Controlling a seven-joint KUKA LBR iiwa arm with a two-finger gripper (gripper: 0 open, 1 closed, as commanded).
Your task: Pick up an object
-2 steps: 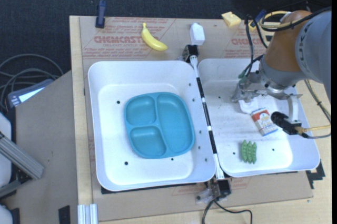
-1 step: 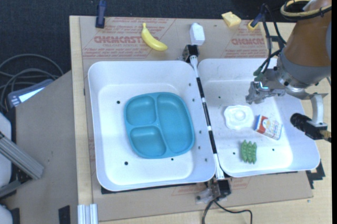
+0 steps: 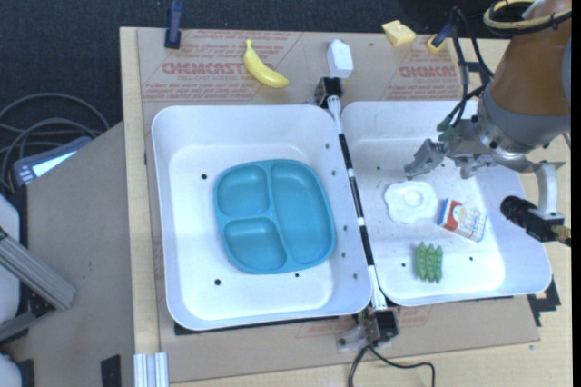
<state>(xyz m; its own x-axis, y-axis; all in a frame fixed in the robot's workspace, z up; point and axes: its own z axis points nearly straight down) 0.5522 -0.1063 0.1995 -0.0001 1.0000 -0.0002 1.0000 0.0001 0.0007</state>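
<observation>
Egg (image 3: 408, 201) sits in the right bin (image 3: 522, 272), just below-left of the tool (image 3: 434, 155); one carton (image 3: 461, 219), one pea pod (image 3: 428, 261) near. Arm reaches in from right, tool low; can't tell finger state. One blue tray (image 3: 272, 214) well left.

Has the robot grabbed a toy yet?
Not yet. The end effector hangs over the right bin, above the fried egg toy, with nothing between its fingers. The egg, the small carton and the green pea pod all lie in the bin. Lowering, grasping and lifting remain.
</observation>
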